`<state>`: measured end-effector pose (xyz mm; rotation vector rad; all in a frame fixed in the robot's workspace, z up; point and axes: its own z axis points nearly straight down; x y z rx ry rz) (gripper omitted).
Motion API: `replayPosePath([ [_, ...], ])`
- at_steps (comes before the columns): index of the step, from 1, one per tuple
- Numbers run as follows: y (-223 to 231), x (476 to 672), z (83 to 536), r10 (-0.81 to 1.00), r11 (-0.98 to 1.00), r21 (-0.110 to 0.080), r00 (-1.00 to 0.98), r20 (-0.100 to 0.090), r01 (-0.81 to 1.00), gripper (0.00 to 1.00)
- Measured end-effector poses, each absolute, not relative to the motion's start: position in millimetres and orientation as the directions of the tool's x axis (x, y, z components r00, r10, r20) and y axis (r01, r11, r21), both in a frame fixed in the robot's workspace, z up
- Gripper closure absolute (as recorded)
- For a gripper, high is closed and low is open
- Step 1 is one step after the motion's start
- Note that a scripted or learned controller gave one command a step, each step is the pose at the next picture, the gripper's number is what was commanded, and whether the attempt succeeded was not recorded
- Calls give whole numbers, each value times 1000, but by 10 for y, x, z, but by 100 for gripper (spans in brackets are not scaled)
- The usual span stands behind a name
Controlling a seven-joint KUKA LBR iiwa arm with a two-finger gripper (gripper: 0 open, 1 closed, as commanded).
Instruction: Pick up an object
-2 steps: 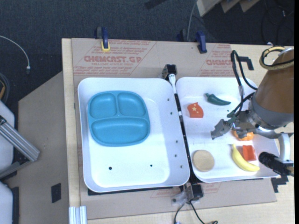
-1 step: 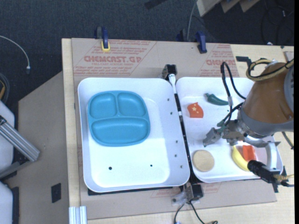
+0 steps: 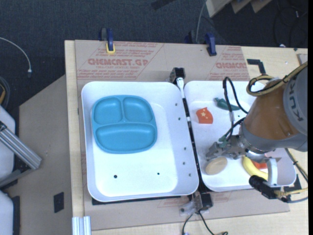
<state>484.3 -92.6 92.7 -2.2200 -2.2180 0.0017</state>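
Camera view: reaching in from the right over the right bin, wrist hanging low, gripper hovering just above a beige oval object near that bin's front left corner. Impossible to tell whether pinching or spread, the tips blending into shadow and cable. Lying close by: a yellow banana-like piece just right of the oval, a red piece further back, a small dark green item near the rear.

Risking a miss: closing on the oval's rounded, smooth top and squeezing it out sideways toward the bin wall. Also risking a snag, with loose black cables trailing near the wrist. Crowding by the banana piece possibly causing a double contact.

Counting: two white bins, one blue divided plate resting in the left bin, four small objects in the right one, two blue clamps at the bench's rear edge.
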Motion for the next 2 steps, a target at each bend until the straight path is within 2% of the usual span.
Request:
replayPosePath([
  [1, -927, 4846, 1042, 1000, -1, 0, 1, 0, 1000, 100],
  [2, -992, 4857, 1480, 1000, 0, 3, 0, -2, 1000, 100],
])
